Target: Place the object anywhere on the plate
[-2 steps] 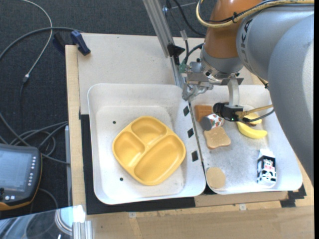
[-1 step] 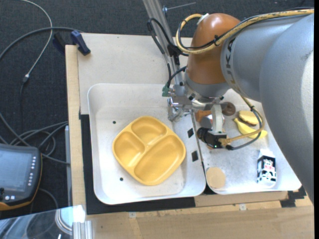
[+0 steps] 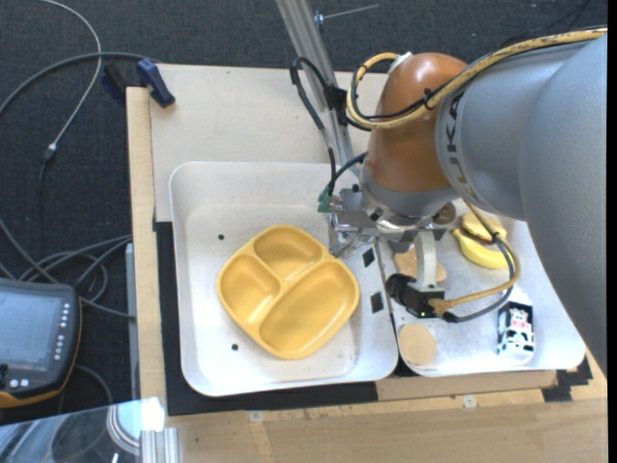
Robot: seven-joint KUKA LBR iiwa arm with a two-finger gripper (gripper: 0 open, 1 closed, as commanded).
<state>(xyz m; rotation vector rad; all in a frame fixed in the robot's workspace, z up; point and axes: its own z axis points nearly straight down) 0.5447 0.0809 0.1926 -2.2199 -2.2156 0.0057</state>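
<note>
Presently poised above the wall between the bins, tool just beside the right rim of the yellow plate; cannot tell whether apart or together, with nothing visibly held. Probable object: toy banana in the right bin, near a tan disc and a cow-patterned block. Likely light, stiff, smooth and curved, so prone to slipping; best gripped across the thick middle, not the tapering ends.

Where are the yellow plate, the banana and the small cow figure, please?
yellow plate (image 3: 307, 309), camera view, bare floor of its largest compartment.
banana (image 3: 479, 245), camera view, middle of its visible curve.
cow figure (image 3: 517, 330), camera view, its black-and-white body.
</note>
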